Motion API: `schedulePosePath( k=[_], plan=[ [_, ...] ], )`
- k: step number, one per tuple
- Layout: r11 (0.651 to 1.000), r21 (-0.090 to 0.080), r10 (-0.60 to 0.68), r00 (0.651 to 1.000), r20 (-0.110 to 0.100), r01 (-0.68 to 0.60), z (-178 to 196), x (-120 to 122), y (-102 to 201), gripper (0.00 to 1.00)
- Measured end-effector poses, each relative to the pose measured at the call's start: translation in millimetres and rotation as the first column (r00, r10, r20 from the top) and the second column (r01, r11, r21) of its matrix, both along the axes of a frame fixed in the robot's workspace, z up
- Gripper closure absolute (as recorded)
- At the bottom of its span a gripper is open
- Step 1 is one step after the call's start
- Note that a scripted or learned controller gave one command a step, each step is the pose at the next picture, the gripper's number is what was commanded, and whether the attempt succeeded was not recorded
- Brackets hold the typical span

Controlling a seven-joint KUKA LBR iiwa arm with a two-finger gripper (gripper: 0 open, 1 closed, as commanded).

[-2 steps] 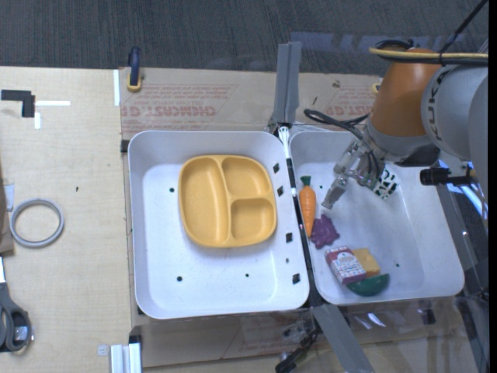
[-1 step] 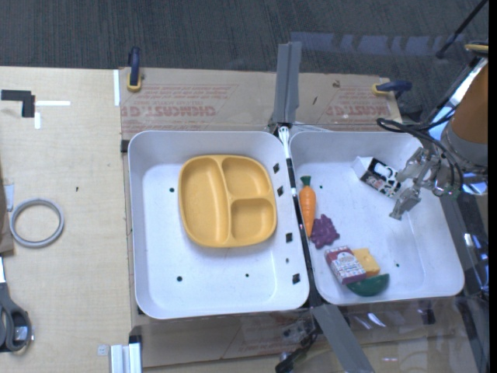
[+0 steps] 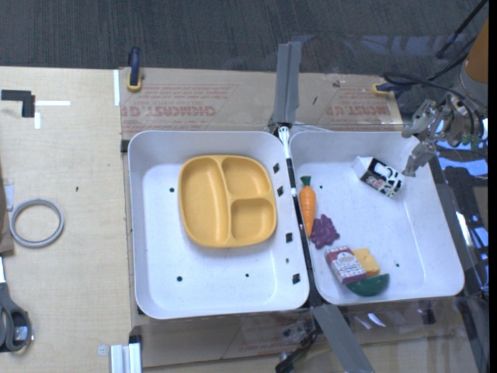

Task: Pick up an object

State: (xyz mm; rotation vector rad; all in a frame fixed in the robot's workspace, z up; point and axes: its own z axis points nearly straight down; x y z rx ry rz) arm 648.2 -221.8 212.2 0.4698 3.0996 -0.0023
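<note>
My gripper (image 3: 408,153) hovers over the far right corner of the right bin (image 3: 435,278), open, with nothing between its fingers. Just left of its lower fingertip lies a small black-and-white carton (image 3: 380,177), on its side. An orange carrot (image 3: 307,203) rests along the bin's left wall, with a purple bunch of grapes (image 3: 324,230) beside it. Nearer the front lie a red snack box (image 3: 346,264), a yellow block (image 3: 367,262) and a green piece (image 3: 370,286), packed close together. A yellow divided plate (image 3: 227,200) sits in the left bin (image 3: 155,286).
A grey divider post (image 3: 288,84) stands behind the seam between the bins. On the wooden bench at the left are a grey tape ring (image 3: 35,222) and scissors (image 3: 12,329). A blue-handled clamp (image 3: 134,69) grips the cardboard behind the left bin. Cables hang at the upper right.
</note>
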Motion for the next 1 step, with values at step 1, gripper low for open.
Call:
schedulePosePath(
  k=[1],
  plan=[
    [0.972,0.003,-0.236,0.972,0.004,0.236,-87.2,-5.2,50.5,0.00]
  ],
)
